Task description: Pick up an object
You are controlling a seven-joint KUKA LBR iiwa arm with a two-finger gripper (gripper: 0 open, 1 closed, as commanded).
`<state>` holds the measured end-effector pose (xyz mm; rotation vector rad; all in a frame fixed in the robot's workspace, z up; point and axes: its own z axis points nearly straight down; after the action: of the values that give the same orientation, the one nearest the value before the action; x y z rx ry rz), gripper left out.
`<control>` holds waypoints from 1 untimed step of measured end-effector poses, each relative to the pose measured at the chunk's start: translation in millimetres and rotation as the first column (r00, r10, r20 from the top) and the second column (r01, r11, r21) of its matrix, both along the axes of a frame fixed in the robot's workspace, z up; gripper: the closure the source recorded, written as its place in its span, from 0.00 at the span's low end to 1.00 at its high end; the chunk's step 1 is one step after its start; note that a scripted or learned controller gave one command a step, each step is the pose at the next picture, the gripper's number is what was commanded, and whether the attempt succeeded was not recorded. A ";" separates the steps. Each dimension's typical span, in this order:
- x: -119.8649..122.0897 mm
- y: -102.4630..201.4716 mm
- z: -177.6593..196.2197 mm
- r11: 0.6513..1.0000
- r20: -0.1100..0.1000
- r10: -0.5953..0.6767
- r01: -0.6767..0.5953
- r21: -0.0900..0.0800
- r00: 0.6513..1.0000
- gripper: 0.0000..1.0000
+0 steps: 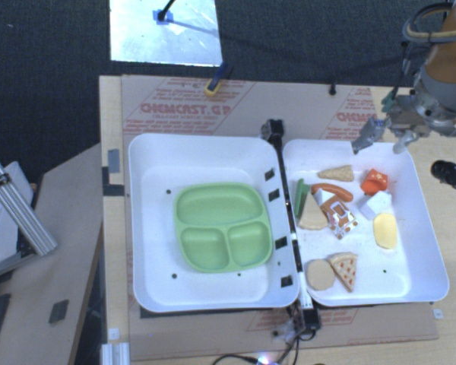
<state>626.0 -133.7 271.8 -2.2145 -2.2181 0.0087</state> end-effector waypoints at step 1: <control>1.8 0.0 6.8 1.000 0.011 0.002 -0.002 -0.002 1.000 0.00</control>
<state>627.8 -133.7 278.6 -2.2189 -2.2265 -0.0013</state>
